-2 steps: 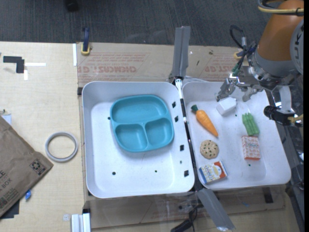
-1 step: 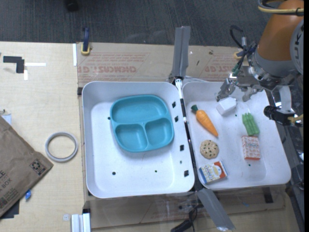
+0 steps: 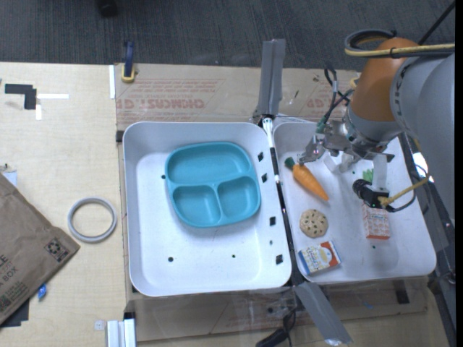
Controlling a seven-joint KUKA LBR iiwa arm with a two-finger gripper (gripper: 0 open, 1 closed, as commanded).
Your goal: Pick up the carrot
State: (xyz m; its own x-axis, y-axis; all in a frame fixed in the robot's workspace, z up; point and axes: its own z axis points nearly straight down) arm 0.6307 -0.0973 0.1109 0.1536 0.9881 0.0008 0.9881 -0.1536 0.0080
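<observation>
Carrot [image 3: 309, 181] lies diagonally, green top upper-left, tip lower-right.

the arm [image 3: 412, 85] runs off the right edge of the frame, so its base is cut off, and its bulk hides the upper right corner of the right bin [image 3: 405, 266]. the gripper [image 3: 318, 150], just above the carrot [image 3: 309, 181], is too small and cluttered with cables to read. a brown bag [image 3: 25, 251] at lower left is cut by the left edge. the print on the small carton [image 3: 319, 257] and the packet [image 3: 377, 223] is too small to read. a grey flap [image 3: 322, 320] runs off the bottom edge.
</observation>
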